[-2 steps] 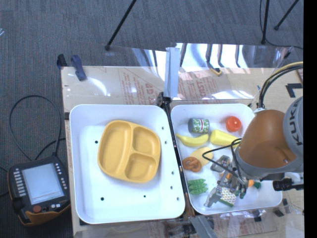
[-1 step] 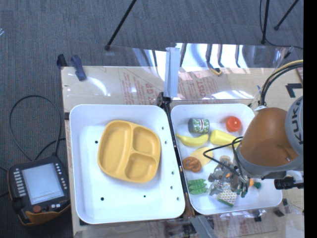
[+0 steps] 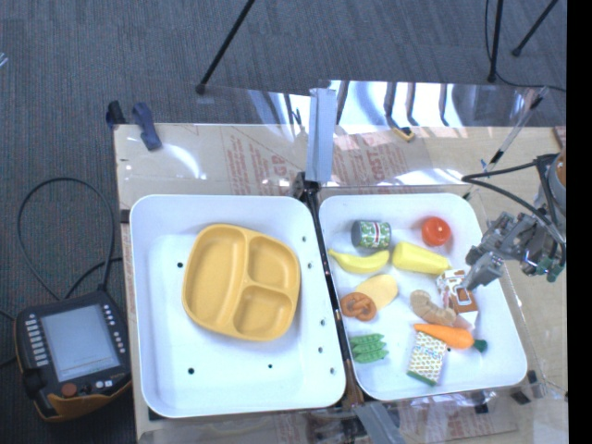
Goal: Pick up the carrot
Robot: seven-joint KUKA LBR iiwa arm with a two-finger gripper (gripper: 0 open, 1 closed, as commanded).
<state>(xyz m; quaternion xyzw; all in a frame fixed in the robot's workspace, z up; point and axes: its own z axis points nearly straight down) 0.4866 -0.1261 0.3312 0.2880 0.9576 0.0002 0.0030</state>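
The carrot (image 3: 446, 336) is orange with a green stub at its right end and lies flat near the front right of the right bin (image 3: 495, 351). My gripper (image 3: 484, 272) hangs over that bin's right side, up and to the right of the carrot and apart from it. It points down-left toward a small red and white carton (image 3: 456, 291). Nothing shows between its fingers.
The right bin also holds a green can (image 3: 371, 235), a tomato (image 3: 436, 230), a banana (image 3: 359, 262), a yellow piece (image 3: 419, 259), a pretzel (image 3: 358, 306), pea pods (image 3: 367, 346) and a patterned box (image 3: 427, 356). A yellow divided plate (image 3: 242, 281) sits in the left bin (image 3: 157, 340).
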